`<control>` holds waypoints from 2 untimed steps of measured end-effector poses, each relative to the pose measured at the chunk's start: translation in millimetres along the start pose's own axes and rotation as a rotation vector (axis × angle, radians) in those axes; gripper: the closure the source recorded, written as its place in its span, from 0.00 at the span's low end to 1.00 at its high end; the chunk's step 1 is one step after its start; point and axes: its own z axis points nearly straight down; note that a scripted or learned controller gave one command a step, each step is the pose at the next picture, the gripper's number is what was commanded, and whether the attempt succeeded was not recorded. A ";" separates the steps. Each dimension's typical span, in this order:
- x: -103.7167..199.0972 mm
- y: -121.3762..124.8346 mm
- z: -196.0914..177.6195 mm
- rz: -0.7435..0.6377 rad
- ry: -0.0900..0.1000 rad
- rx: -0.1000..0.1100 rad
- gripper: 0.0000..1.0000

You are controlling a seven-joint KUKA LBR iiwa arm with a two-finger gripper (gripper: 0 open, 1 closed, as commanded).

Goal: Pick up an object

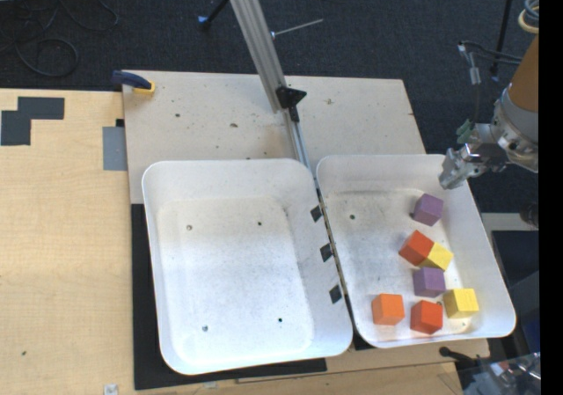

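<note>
the claw (pixel 454 169) hangs at the far right rim of the right bin (pixel 369 175). its opening cannot be read from this view, and nothing is seen held in it.

candidate objects, all in the right bin, located from the claw:
- purple cube (pixel 427 208): nearest, just below and slightly left, standing apart from the rest.
- red cube (pixel 416 248) and yellow cube (pixel 439 257): further below, touching each other.
- second purple cube (pixel 428 280): below that pair, close against it.
- orange cube (pixel 387 309), second red cube (pixel 427 316) and second yellow cube (pixel 461 301): farthest below, in a row near the front rim.

the left bin (pixel 167 208) lies well to the left of the claw.

judged status: approach stage; no pick made yet.

likely faults from here:
- descent at the present spot may strike the bin rim, since the claw sits over the edge rather than over a cube.
- choosing the red and yellow pair may wedge both cubes or push them aside, because they touch.
- a cube turned diagonally to the claw may slip out at its corners on closing.
- the nearest purple cube lies close to the wall, which may block one side of the claw.
</note>
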 end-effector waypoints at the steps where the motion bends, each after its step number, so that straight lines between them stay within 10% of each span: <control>1: 52.1 -17.7 -3.2 -0.002 0.003 0.005 1.00; 2: 109.2 -30.4 -5.2 -0.002 0.004 0.006 1.00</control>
